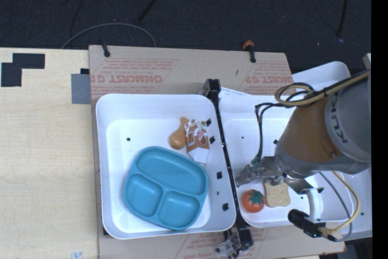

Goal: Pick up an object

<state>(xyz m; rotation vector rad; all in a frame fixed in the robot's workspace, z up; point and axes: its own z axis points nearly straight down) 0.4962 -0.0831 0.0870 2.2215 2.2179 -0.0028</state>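
The likeliest things for picking up lie in the right bin, in its near corner beside the divider that runs between the two bins. A tomato, red-orange with a small green top, rests on the bin floor there. Touching its right side is a slice of toast, pale tan with a darker crust, lying flat.

The gripper hangs just above these two, toward the far side of the tomato and the toast. The wrist and arm body cover it from above, so whether it is open or closed cannot be told, and nothing can be seen gripped in it. The arm comes in from the right of the tomato, a grey body with a broad orange-brown band, black cables looping around it and a yellow one trailing past the bin's near right edge.

Across the divider from the tomato, the left bin holds a blue plate with three compartments, lying flat toward the near side. Beyond the plate, against the divider, sit a small orange-brown pear-shaped toy and, touching it, a brown and white patterned toy resting on a white card.

Both bins sit on a cardboard sheet with printed lettering, on a light wooden bench.
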